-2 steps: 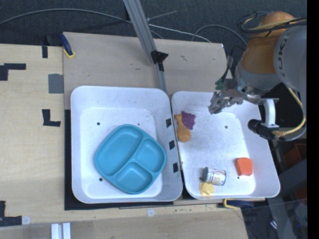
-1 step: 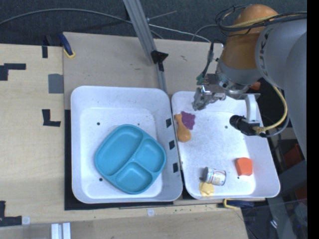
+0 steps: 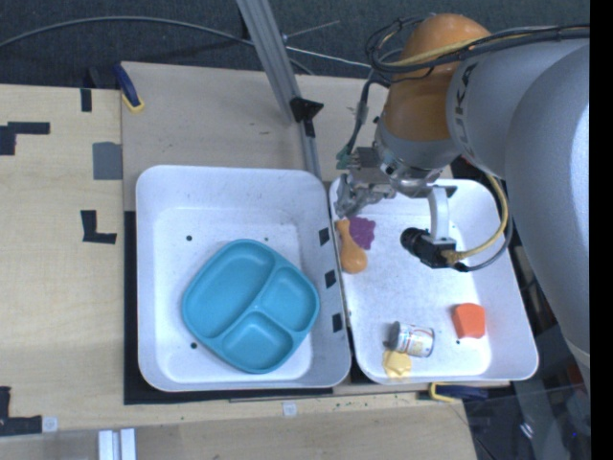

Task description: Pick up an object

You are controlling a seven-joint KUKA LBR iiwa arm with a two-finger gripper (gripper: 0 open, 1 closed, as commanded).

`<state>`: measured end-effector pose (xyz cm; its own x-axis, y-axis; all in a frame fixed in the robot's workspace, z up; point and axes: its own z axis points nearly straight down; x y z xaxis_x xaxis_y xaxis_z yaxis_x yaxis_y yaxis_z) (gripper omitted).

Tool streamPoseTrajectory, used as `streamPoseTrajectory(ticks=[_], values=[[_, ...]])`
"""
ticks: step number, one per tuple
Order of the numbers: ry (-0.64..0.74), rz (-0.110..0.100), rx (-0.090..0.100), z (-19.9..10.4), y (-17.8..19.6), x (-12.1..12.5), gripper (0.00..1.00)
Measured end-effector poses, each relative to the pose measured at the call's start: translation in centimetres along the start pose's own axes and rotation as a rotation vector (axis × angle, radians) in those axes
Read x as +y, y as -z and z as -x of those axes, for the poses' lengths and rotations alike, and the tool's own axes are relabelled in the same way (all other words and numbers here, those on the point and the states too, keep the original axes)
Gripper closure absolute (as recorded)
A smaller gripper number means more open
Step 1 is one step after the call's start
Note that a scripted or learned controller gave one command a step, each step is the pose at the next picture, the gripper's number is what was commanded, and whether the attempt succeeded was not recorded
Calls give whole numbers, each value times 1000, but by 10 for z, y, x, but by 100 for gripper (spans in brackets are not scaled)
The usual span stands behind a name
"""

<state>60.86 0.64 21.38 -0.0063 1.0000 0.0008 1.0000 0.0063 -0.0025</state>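
Note:
My gripper (image 3: 351,204) hangs over the far left corner of the right bin (image 3: 498,362), just above a purple object (image 3: 361,229) and an orange pear-shaped object (image 3: 351,253) that lie together by the bin's left wall. The arm's grey wrist and orange band cover the fingers' upper part. Nothing shows between the fingertips. Farther forward in the same bin lie an orange block (image 3: 468,320), a small can (image 3: 412,338) on its side, and a yellow piece (image 3: 397,362).
The left bin (image 3: 153,257) holds a blue divided plate (image 3: 251,304). A grey metal pole (image 3: 278,60) slants down to the bins' far edge. A black cable fitting (image 3: 426,245) hangs from the arm over the right bin's middle.

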Motion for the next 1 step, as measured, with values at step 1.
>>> streamPoseTrajectory(ticks=[1], values=[[0,1,1,-46,8,-4,100]])
